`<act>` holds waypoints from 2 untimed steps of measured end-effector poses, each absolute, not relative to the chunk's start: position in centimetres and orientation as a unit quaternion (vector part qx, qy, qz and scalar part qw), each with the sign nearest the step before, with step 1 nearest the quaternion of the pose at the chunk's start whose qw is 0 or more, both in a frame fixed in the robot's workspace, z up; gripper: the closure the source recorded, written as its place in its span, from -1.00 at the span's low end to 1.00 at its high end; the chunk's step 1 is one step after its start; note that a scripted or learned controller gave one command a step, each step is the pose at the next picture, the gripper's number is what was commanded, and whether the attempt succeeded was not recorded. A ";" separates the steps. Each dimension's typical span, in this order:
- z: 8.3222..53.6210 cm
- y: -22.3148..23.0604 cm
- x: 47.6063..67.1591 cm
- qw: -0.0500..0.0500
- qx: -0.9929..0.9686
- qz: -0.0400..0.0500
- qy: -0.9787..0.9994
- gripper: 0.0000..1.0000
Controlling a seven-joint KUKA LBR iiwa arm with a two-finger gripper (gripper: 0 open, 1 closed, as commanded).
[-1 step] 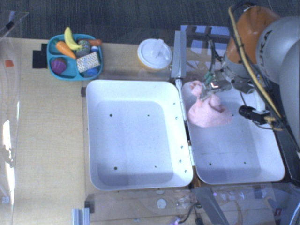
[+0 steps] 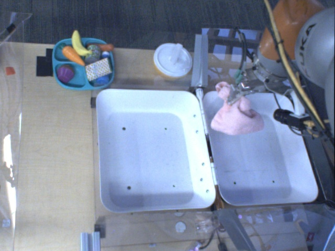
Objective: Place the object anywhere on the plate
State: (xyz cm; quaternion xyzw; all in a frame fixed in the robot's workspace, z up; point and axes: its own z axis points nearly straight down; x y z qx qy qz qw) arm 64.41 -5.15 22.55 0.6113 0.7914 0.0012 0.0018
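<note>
Pink cloth (image 2: 236,120): bunched in right bin (image 2: 272,187), directly beneath gripper (image 2: 242,88), top pinched between its fingers. Plate (image 2: 172,60): left of gripper, outside bins.

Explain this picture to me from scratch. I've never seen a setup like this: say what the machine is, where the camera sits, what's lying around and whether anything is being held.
One camera looks down at a slant on a bench with two shallow white bins, the left bin and the right bin. The grey and orange robot arm reaches in from the right. Its gripper sits at the top of a pink cloth, which is bunched up in the right bin; the cloth's top looks pinched between the fingers. Behind the bins stand a blue divided plate of toy food and a white lidded container.
</note>
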 end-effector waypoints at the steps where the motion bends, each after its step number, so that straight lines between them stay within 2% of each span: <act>1: 22.7 -1.1 62.9 0.001 0.440 0.001 0.898 1.00; 2: 21.7 3.2 60.3 0.001 0.252 0.001 0.968 1.00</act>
